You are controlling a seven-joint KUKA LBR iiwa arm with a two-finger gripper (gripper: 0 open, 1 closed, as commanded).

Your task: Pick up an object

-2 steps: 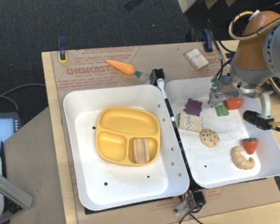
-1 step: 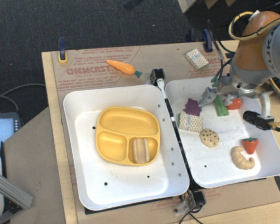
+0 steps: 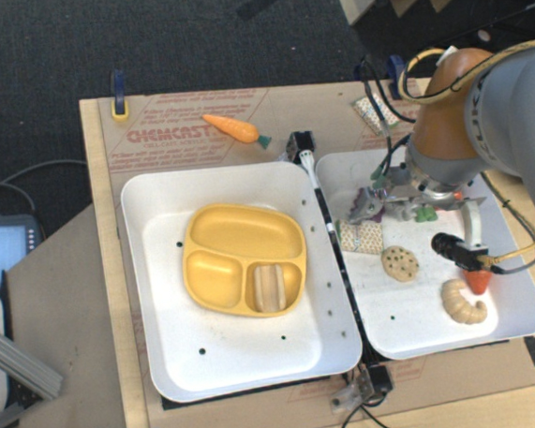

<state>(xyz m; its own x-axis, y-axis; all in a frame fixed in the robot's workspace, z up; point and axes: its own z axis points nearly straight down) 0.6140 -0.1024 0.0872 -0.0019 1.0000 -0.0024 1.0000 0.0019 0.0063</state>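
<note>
The gripper (image 3: 407, 200) hangs low over the right bin (image 3: 514, 326) — its grip hidden, I cannot tell — with the cookie (image 3: 399, 263), croissant (image 3: 464, 302) and patterned cloth (image 3: 361, 238) lying near.

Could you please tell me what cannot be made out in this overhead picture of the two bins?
- Two-finger gripper: finger state, hidden under the grey and orange wrist.
- Small green piece beside it: too small to identify.
- Pale object in the yellow divided plate: blurred, identity unclear.
- Red item near the tan croissant: partly covered by a black part.
</note>
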